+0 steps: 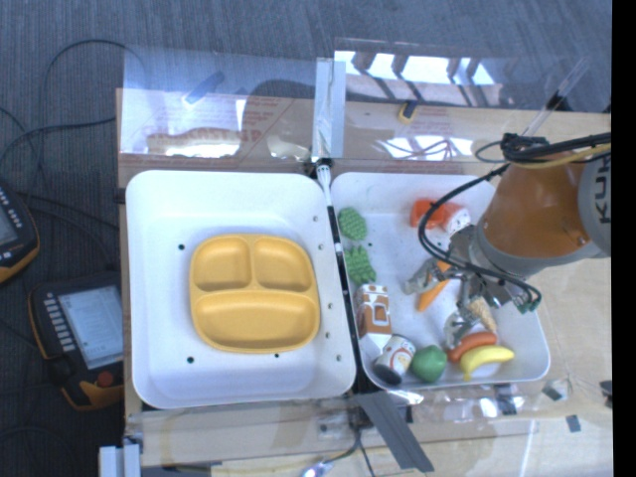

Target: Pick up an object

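Right bin (537,361) is where the hand (465,301) is seen, low among the toys; whether it is clenched or released cannot be told. Just beside it, on the far-left side, an orange carrot (430,296) is lying tilted, slim and tapered, probably light, stiff plastic, a bit slick. A hold across its thicker middle would be favoured. Below the hand, a red piece (471,346) and a banana (485,359) are stacked against the rim, a lime (429,364) beside them. Well off to the left, a yellow tray (255,291) is parked in the other bin (159,266).
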